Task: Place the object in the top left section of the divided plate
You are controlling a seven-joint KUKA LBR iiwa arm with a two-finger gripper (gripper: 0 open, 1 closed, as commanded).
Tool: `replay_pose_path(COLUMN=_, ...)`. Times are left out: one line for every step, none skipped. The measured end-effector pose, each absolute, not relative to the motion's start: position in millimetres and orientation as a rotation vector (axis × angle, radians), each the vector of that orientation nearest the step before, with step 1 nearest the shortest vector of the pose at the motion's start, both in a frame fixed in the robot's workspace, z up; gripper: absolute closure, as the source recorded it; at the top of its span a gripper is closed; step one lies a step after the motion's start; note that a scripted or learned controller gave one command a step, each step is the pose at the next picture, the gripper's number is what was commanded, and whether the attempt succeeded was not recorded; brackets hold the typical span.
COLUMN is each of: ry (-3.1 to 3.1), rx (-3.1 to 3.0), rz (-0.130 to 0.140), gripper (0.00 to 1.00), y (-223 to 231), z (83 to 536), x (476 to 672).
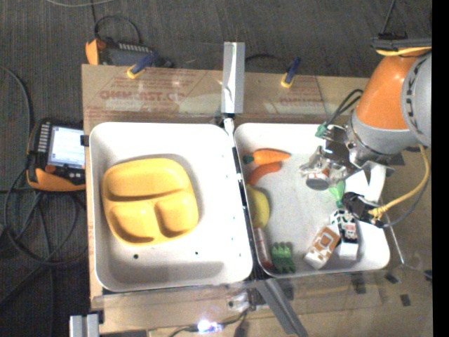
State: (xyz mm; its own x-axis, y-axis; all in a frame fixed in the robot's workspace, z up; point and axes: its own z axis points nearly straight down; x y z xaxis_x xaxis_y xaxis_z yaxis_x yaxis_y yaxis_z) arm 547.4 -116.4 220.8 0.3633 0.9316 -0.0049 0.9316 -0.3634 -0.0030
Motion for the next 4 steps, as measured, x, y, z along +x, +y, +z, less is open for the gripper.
replay_pose_path(ry=1.825, rx=2.557, rz=-0.007, gripper=1.00, y=-118.6, z=258.1, x=627.3)
replay_pose_path(ry=1.904, rx=2.498, rz=-0.009, gripper=1.00, y=-103.2, z=238.9, x=644.3)
replay_pose_path(ry=1.906, rx=2.495, rz=-0.016, gripper=1.00, y=-102.6, z=247.2, x=644.3)
replay_pose_path(ry=2.138, rx=2.302, rz=-0.007, gripper=1.00, y=-87.2, z=243.7, x=644.1)
